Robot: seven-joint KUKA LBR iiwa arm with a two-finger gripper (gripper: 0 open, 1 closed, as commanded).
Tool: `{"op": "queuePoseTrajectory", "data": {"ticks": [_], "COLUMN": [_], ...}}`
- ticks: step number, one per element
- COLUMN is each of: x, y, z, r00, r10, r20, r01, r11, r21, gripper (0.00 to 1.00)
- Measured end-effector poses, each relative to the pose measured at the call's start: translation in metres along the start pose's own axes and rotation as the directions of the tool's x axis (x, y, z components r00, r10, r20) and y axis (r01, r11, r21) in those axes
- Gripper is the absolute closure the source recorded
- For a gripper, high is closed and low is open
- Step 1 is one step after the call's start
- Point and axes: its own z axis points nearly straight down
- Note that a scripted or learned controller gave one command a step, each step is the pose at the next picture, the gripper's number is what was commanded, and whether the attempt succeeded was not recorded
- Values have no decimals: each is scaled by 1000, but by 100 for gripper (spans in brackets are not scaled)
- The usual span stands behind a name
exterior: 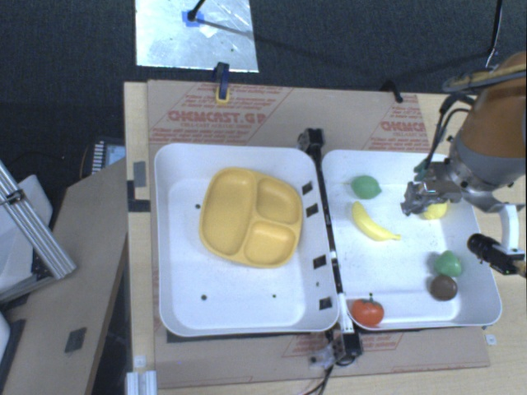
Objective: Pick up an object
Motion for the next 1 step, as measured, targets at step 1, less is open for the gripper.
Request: {"op": "queuePoseTrajectory", "data": {"ticks": [1], "x": [53], "y": [9], "z": [-4], "r00": [1000], "r10": [-1], "r20": [-1], "r01": [1], "r11": [1000], "r21": [1], "gripper": [100]}}
